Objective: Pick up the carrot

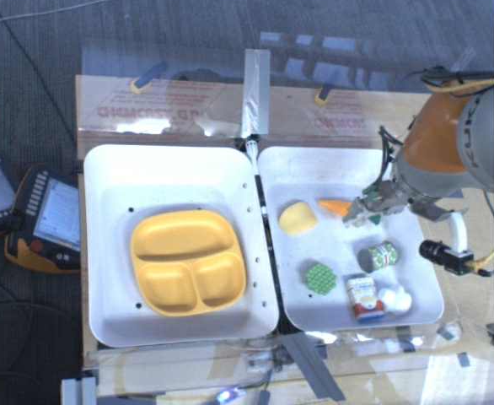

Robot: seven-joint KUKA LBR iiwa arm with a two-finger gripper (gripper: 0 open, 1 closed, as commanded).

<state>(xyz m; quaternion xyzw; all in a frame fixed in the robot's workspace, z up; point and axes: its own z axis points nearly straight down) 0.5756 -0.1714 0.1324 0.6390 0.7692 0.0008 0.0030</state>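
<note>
The carrot (333, 207) is a small orange wedge lying in the right bin (314, 163), towards its back and just right of a pale yellow round item (298, 218). My gripper (358, 215) hangs low over the bin at the carrot's right end, touching or nearly touching its thick end. Part of the carrot is hidden under the gripper's metal tip. The arm, with its orange band, comes in from the right.
Also in the right bin are a green ridged disc (320, 278), a small green can (381, 256), a red-and-white carton (363, 297) and a white lump (396, 299). The left bin (112, 175) holds a yellow compartment tray (188, 260).
</note>
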